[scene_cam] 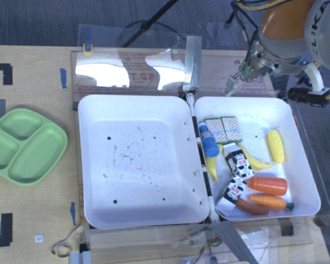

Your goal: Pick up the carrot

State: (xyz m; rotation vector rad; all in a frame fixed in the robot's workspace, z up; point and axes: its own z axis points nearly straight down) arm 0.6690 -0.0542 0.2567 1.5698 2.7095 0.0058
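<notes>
Orange and tapered, your carrot (269, 202) lies at the right bin's (302, 147) near edge, touching a sausage (251, 207); likely light, stiff, slick plastic, so grip mid-body across its width; the gripper (237, 81) hangs above the far rim, jaws narrowly parted, holding nothing

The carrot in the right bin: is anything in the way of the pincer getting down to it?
Nothing lies on top of the carrot; its upper side is bare. But it is crowded: a red-orange pepper-like toy touches it from behind and a brown sausage lies against its front. The pincer hangs above the bin's far edge.
</notes>
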